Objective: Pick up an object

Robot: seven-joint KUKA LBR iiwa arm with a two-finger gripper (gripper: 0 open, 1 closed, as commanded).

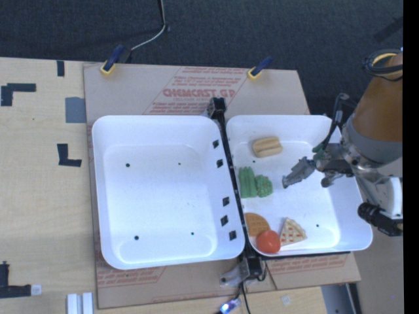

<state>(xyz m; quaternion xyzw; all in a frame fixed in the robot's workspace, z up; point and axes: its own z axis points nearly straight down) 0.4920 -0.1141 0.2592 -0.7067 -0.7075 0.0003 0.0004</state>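
Observation:
The right bin (327, 205) holds several toy foods. A tan bread roll (267, 146) lies near its back. A green leafy piece (253, 183) rests against the divider. At the front sit an orange round biscuit (255, 223), a red tomato (268, 242) and a waffle-patterned wedge (292, 231). My gripper (306, 178) hangs over the middle of the right bin, to the right of the green piece and below the roll. It is open, with nothing between its fingers.
The left bin (157, 188) stands beside the right one, with a black-marked divider (226, 182) where they meet. Both sit on a cardboard sheet (190, 90) held by clamps. The arm's grey and orange body (380, 123) rises at the right.

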